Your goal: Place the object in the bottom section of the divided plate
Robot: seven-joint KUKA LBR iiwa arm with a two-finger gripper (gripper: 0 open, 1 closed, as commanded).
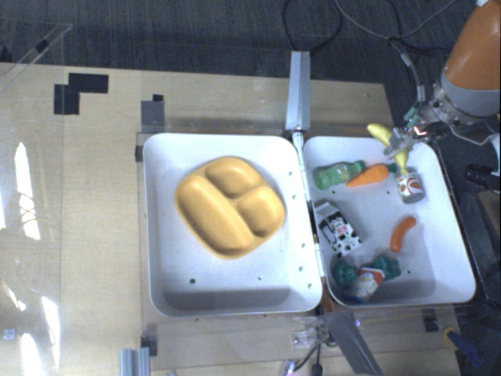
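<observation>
A: What is the biggest thing here?

B: The bench [94, 233], pale wood. On it sit two white bins side by side. The left bin [168, 288] is at nine o'clock from the right bin [454, 272].

A: What is in the left bin?

B: A yellow divided plate [229, 205]. It has three sections. It lies a bit turned, near the middle of the bin.

A: And the arm?

B: The arm [474, 53] comes in at about two o'clock, grey with an orange band. Its gripper [403, 135] is over the top edge of the right bin.

A: Is the claw apart or together?

B: I cannot tell. It is too small and blurry. A yellow banana [380, 133] is right by it, but I cannot tell if it is held.

A: What else is in the right bin?

B: A green bottle [337, 174] and an orange carrot [368, 176] lie touching near the top. A small can [410, 186] is at three o'clock from the carrot. An orange sausage [401, 233] is lower down. A black and white carton [338, 232] lies at nine o'clock from it. At six o'clock in the bin sits a pile of green and red toys [364, 276].
</observation>
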